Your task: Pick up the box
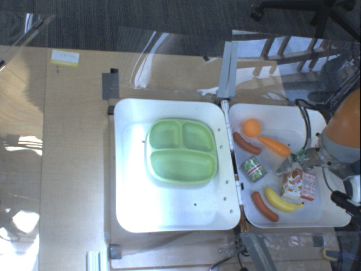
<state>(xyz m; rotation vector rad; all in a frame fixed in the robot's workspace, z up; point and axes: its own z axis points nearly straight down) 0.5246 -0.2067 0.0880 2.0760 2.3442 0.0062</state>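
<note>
The box (pixel 299 186) is a small red and white carton lying flat in the right bin (pixel 282 114), just right of a banana. My gripper (pixel 295 162) hangs over the box's upper end, low in the bin, and its tip overlaps the carton's top edge. I cannot make out whether it touches the box. The grey arm with its orange band (pixel 344 126) reaches in from the right edge of the view.
The right bin also holds an orange ball (pixel 251 127), a carrot (pixel 274 145), two sausages (pixel 247 143) (pixel 264 206), a small green can (pixel 253 169) and the banana (pixel 284 201). In the left bin (pixel 127 168) rests a green divided plate (pixel 182 152).
</note>
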